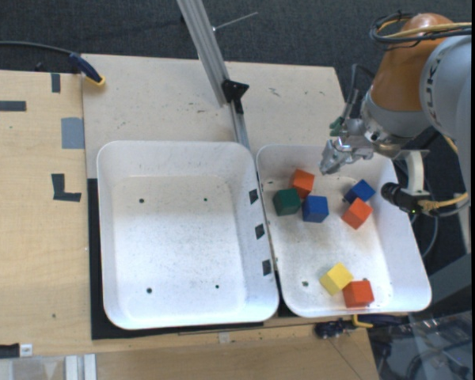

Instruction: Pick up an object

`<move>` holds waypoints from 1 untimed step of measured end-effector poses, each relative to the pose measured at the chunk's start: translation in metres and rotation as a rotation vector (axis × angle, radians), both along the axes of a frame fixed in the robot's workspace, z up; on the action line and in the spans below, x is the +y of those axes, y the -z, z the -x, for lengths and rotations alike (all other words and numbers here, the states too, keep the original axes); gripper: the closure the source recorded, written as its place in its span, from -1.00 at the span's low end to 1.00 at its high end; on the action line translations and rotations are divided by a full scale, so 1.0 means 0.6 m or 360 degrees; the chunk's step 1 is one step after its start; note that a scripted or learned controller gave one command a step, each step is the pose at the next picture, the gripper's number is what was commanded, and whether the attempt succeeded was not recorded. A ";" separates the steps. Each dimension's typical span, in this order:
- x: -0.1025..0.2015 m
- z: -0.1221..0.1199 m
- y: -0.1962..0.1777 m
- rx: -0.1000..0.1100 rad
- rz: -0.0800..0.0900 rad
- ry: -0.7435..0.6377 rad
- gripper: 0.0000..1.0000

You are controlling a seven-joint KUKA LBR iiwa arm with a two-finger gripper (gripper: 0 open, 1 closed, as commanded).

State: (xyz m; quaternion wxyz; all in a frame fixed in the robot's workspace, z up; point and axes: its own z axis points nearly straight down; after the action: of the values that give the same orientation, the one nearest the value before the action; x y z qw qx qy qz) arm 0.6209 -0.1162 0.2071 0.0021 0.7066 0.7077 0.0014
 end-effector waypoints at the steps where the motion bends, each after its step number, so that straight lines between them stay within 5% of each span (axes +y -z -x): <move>1: -0.009 -0.011 -0.078 0.0001 0.0001 0.0000 1.00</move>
State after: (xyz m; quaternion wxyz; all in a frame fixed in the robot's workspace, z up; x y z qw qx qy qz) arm 0.6277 -0.1216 0.2538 0.0021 0.7065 0.7077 0.0012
